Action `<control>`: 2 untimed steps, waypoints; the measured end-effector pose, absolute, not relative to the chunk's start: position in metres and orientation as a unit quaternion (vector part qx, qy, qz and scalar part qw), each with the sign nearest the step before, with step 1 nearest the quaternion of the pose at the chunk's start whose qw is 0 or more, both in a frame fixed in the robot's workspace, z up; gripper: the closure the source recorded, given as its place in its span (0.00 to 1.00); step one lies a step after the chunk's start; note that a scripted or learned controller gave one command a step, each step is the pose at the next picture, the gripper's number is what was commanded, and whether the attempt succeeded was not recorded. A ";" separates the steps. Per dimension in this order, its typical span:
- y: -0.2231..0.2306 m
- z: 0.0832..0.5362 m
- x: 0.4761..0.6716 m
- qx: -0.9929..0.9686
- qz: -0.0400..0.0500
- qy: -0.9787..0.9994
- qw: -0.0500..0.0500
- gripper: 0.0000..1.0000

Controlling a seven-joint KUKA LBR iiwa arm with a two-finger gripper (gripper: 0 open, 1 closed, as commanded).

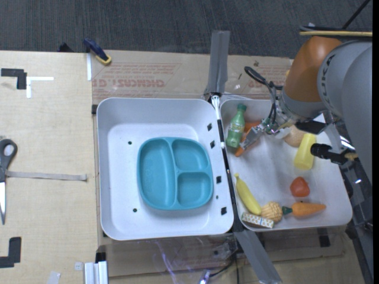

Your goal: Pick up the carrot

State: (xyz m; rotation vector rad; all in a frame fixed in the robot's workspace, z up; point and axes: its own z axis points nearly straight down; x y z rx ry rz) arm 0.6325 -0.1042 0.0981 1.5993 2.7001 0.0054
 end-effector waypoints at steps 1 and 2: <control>-0.135 0.105 0.561 0.431 0.000 0.902 0.001 0.00; -0.107 0.092 0.594 0.489 0.000 0.872 0.001 0.00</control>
